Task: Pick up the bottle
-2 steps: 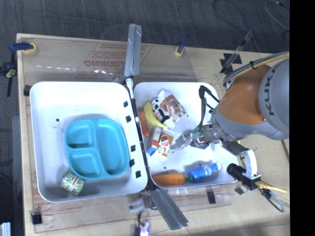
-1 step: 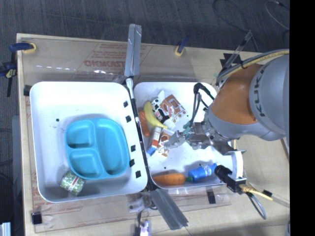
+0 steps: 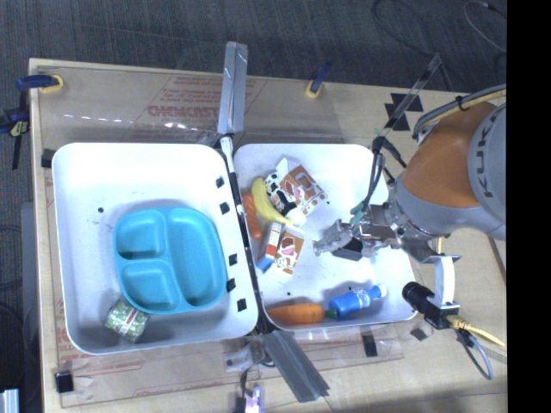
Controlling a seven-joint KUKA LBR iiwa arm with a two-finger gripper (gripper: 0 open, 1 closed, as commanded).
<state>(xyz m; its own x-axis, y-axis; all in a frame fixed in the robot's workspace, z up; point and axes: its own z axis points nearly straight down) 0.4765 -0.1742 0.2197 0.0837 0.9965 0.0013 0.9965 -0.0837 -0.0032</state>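
Observation:
The bottle (image 3: 354, 300) is blue with a pale cap end. It lies on its side near the front wall of the right bin (image 3: 344, 157). An orange carrot (image 3: 297, 313) lies just to its left, close to or touching it. My gripper (image 3: 327, 239) hovers over the middle of the right bin, behind and slightly left of the bottle and apart from it. It is open, with nothing between its fingers (image 3: 320, 247). The grey arm with its orange band (image 3: 439, 175) comes in from the right.
Along the right bin's left side lie a banana (image 3: 269, 206), a second carrot (image 3: 251, 218) and small printed cartons (image 3: 297, 189). The left bin (image 3: 77, 179) holds a blue divided plate (image 3: 168, 258) and a green patterned object (image 3: 127, 320). A black divider runs between the bins.

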